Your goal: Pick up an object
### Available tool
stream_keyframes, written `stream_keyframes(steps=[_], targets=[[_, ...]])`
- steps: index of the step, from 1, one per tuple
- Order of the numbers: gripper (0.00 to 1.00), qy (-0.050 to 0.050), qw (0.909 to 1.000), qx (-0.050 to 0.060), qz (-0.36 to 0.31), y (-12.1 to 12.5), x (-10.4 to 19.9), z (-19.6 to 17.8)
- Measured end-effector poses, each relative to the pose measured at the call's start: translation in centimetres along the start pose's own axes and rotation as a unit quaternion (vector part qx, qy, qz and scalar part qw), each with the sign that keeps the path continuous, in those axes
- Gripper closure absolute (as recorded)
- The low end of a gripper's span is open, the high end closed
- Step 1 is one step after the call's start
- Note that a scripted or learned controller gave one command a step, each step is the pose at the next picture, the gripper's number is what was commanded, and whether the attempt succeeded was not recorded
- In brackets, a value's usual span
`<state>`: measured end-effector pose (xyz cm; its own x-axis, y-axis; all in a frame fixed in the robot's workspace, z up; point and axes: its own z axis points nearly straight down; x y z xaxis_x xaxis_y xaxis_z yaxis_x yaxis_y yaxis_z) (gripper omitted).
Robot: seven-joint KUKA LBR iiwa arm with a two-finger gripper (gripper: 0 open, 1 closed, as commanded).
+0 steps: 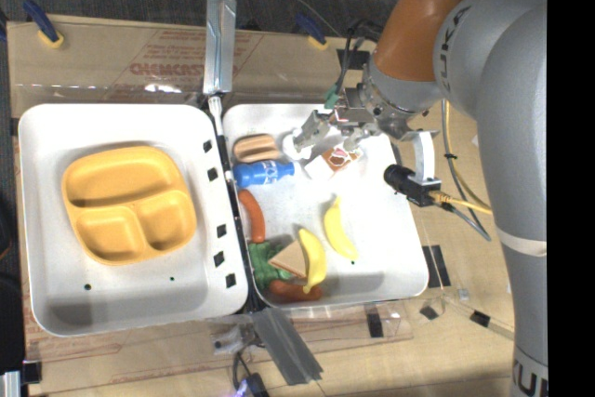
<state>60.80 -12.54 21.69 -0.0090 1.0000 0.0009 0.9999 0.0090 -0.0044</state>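
Observation:
The right bin [400, 228] holds several toy foods. A hot dog bun [256, 147] and a blue bottle [263, 174] lie at its left side, with a red sausage [253, 215] below them. Two yellow bananas [340, 231] [312, 258] lie in the middle, beside a sandwich wedge [289, 261], a green piece [262, 258] and a red piece [288, 291] at the front. My gripper [321, 141] hangs low over the bin's back, just right of the bun. A small white and red item [340, 158] sits directly under its right side; whether they touch is unclear.
The left bin [46, 135] carries a yellow divided tray [125, 200]. A raised divider [223, 200] with black clips separates the bins. The grey arm [465, 33] with its orange band and cables crowds the right bin's back right corner.

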Motion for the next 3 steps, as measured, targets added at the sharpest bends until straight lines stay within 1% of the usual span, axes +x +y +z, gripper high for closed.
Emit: stream_keyframes(steps=[1,2,3], targets=[[0.00,0.000,0.9991,-0.001,-0.042,3.4,5.3,0.7],[0.00,0.000,0.9982,0.004,-0.060,-1.4,2.6,11.2],[0.00,0.000,0.9958,0.000,-0.092,-13.3,-1.8,12.6]])
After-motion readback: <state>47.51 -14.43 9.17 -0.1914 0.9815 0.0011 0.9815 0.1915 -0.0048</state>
